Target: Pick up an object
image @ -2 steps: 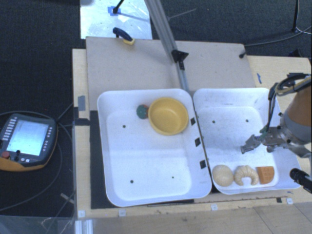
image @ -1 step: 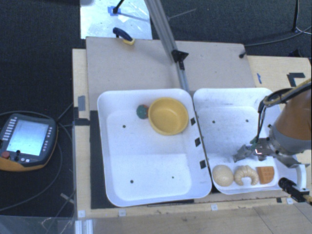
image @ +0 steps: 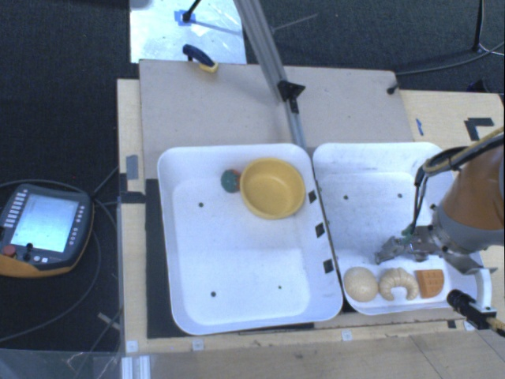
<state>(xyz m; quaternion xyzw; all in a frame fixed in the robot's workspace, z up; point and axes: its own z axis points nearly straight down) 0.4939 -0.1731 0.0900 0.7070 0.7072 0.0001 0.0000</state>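
At lower right, we cannot tell the gripper (image: 398, 251) state; it hovers just above the croissant (image: 398, 283), between the egg (image: 360, 283) and orange block (image: 430, 283).

The arm (image: 473, 204) is reaching in from the right over the right bin (image: 371, 188), its gripper (image: 398, 249) hanging just above a croissant (image: 398, 283). An egg (image: 360, 283) and an orange block (image: 430, 283) are flanking the croissant. A yellow bowl (image: 272, 188) is sitting in the left bin (image: 237, 275), touching a small green ball (image: 230, 181).
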